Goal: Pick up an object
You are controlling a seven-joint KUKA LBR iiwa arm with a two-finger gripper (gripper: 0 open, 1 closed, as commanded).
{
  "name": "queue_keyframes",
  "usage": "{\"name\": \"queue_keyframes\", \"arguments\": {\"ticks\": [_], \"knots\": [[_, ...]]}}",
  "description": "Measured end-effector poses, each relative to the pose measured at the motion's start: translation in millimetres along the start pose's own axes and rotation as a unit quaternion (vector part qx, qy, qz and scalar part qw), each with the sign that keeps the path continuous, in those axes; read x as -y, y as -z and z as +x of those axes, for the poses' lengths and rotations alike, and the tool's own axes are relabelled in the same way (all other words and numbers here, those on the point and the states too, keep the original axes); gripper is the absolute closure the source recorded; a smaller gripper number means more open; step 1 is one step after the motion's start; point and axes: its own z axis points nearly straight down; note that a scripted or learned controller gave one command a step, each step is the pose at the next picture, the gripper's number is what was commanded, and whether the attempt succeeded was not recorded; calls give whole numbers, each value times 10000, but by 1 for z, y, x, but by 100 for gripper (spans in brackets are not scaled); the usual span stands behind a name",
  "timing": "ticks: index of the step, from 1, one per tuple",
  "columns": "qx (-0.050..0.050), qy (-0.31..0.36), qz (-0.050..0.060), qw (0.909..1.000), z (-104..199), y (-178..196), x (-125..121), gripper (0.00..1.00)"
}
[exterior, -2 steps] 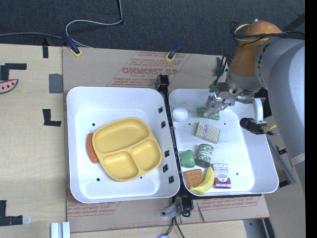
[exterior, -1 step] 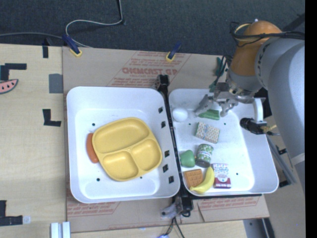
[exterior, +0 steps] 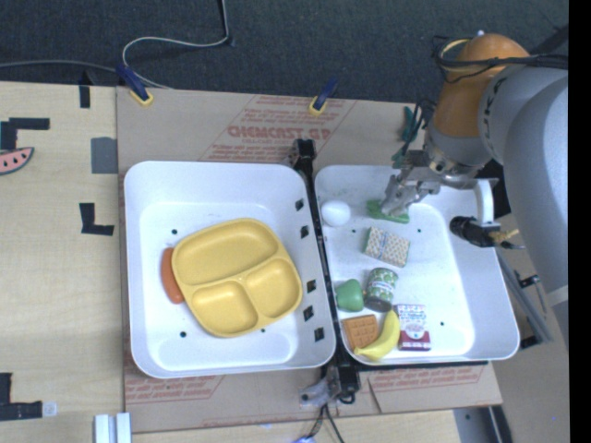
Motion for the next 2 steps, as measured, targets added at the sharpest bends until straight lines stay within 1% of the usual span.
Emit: {"name": "queue_keyframes", "arguments": {"ticks": [1,2], "knots": [[1,1,0,10000,0,0,0,0],[22,-89,-341,9994,25,-33,-14,0]]}}
